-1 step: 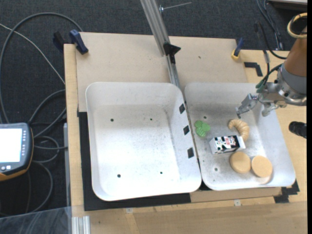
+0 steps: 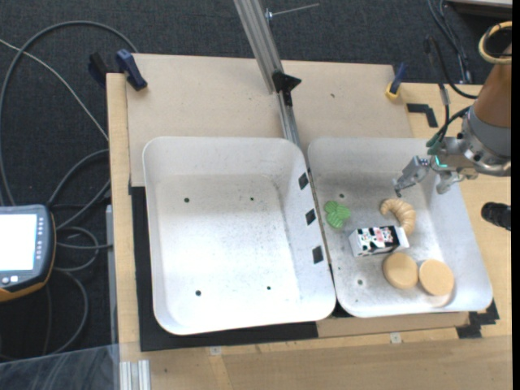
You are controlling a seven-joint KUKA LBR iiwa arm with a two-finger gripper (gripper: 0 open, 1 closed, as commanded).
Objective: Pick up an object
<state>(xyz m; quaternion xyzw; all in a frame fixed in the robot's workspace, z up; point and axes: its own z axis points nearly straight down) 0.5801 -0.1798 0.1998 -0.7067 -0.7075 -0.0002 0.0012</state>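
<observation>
The right bin [image 2: 455, 210] holds several objects. A tan croissant-shaped piece [image 2: 399, 212] lies near its middle, with a black-and-white box [image 2: 378, 240] just below it. A small green crumpled item [image 2: 336, 213] sits near the bin's left wall. Two round tan discs [image 2: 400, 270] [image 2: 435, 277] rest side by side at the front. My gripper [image 2: 423, 182] hangs above the bin's back right part, just above and right of the croissant piece. It is open, with nothing between its fingers.
The left bin [image 2: 162, 218] stands beside the right one. A metal pole [image 2: 260, 39] slants down to the seam between the bins. Blue and yellow clamps [image 2: 130, 67] grip the bench's back corners. A pendant screen [image 2: 20, 246] sits at the far left.
</observation>
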